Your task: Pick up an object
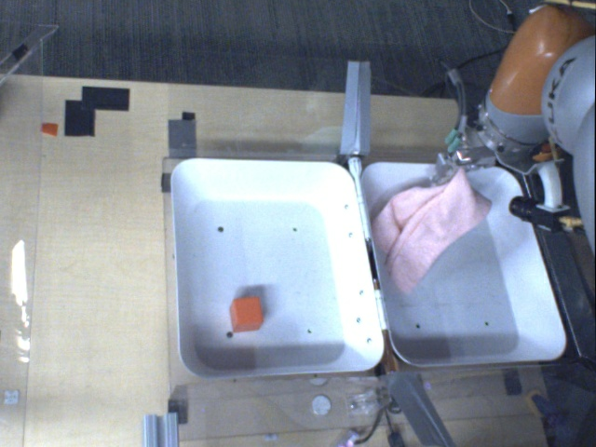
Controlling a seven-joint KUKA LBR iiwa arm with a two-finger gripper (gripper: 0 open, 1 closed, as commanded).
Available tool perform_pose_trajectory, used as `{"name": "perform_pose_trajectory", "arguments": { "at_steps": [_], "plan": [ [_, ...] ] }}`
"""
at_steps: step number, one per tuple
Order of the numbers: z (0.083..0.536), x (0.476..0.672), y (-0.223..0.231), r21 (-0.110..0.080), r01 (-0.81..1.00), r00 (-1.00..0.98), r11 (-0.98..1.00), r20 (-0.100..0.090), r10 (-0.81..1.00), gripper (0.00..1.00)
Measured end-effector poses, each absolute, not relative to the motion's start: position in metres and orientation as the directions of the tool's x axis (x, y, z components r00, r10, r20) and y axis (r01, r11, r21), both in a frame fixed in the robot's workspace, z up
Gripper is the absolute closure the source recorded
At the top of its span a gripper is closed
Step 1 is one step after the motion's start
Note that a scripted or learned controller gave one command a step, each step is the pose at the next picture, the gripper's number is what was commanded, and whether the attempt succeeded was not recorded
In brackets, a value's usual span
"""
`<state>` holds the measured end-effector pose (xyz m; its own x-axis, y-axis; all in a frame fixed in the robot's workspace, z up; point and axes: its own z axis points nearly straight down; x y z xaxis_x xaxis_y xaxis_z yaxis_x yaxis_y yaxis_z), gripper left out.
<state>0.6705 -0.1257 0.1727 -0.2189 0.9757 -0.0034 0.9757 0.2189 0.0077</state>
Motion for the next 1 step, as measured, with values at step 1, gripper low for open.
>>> {"name": "perform_pose_trajectory", "arguments": {
  "at_steps": [1],
  "plan": [
    [0.1803,0.6701,-0.0894,0.006,0.963,-0.269,0.269,-0.003,0.963,1.00]
  ]
}}
